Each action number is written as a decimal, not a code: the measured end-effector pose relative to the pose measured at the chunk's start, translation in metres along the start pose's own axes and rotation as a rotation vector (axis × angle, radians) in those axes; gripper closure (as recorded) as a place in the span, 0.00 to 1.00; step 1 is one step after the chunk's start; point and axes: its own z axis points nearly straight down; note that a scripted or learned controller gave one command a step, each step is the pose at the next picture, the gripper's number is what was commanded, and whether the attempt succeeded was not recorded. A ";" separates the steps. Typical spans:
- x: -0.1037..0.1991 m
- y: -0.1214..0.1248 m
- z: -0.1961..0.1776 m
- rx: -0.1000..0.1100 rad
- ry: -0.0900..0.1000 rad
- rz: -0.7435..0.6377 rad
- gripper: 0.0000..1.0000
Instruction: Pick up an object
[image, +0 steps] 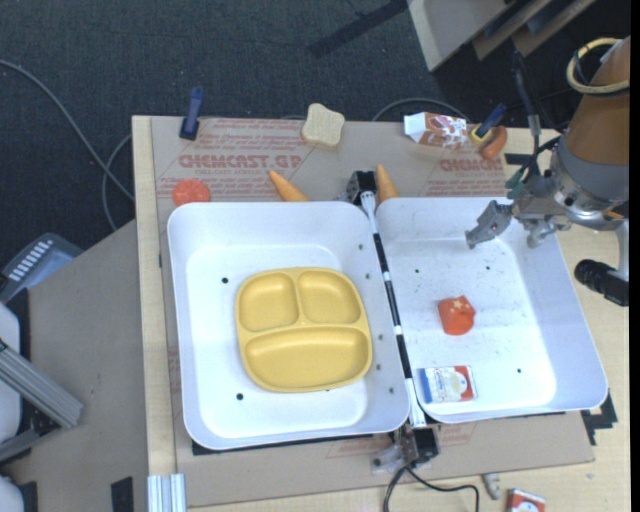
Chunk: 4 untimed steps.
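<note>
The small red-orange plastic strawberry-like toy (457, 315) lay below and left of the pincer (510, 226), whose spread could not be told; it looked light, rigid, slippery, best pinched across its middle.

Even, diffuse overhead lighting; overall exposure bright. The two white bins (200, 330) approach overexposure, with little surface texture retained. Shadows are soft and short: a faint one lies beside the yellow divided plate (303, 330), another under the orange object (457, 316). The dark carpet (90, 60) is underexposed. Focus is moderate; fine detail appears slightly soft and grainy throughout.
</note>
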 end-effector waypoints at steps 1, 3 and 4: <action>0.004 -0.025 0.145 -0.001 0.000 0.000 0.00; 0.043 -0.059 0.129 0.000 0.000 0.001 1.00; 0.043 -0.059 0.129 0.000 0.001 0.001 0.00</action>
